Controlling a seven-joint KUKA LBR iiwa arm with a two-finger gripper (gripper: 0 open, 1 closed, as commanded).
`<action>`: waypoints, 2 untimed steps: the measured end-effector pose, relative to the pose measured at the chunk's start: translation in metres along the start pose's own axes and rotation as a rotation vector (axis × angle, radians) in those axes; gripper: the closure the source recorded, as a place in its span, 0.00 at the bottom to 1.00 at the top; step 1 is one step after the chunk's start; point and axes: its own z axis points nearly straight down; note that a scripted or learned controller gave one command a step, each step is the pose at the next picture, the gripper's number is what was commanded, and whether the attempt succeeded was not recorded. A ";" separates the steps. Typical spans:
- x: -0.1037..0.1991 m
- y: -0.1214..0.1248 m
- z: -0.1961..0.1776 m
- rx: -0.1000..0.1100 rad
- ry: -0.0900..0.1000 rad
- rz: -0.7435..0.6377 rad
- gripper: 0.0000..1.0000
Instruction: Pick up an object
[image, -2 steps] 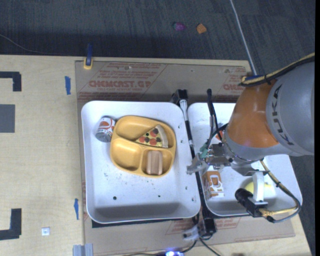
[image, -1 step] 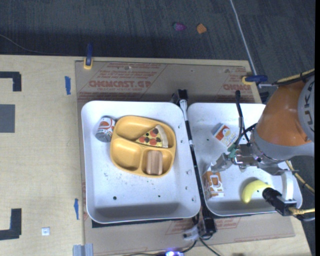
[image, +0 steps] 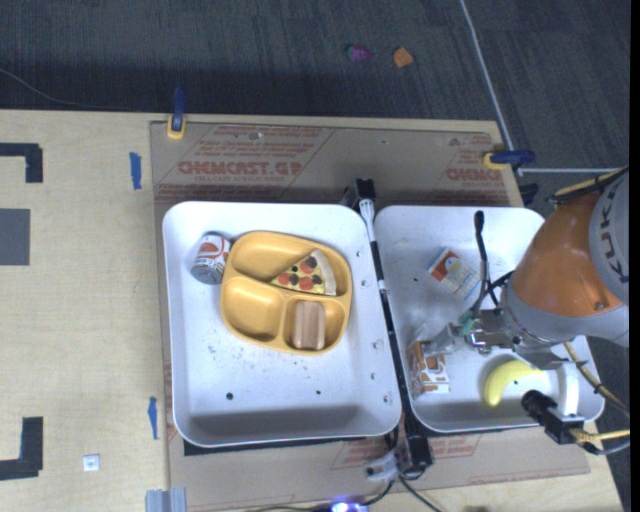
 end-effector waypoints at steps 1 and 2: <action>0.000 0.000 0.001 -0.001 0.000 0.000 0.00; 0.000 0.000 0.001 -0.001 0.000 0.000 0.00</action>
